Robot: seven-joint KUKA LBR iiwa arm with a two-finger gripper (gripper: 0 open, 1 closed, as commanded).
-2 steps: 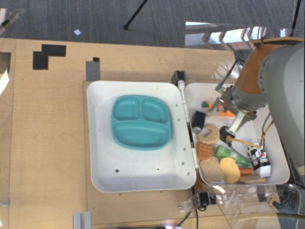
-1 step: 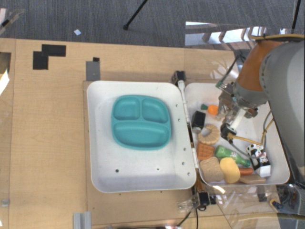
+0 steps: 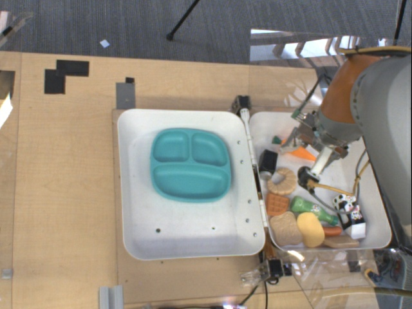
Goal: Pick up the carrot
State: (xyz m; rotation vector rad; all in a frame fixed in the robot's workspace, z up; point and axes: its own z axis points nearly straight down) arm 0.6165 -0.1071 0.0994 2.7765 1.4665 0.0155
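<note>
The carrot (image 3: 300,153) shows as a small orange wedge lying in the upper part of the right bin (image 3: 380,234), partly covered by the arm. My gripper (image 3: 297,140) hangs from the grey wrist with the orange band, directly over the carrot and close to it. From this angle the wrist hides the gripper's tip, and I cannot see whether it touches the carrot.
The left bin (image 3: 135,224) holds a teal divided plate (image 3: 190,164). The right bin is crowded: a black block (image 3: 267,159), a round beige biscuit (image 3: 282,182), a waffle (image 3: 278,204), a green piece (image 3: 308,207), a yellow lemon (image 3: 311,229), a bread roll (image 3: 285,228).
</note>
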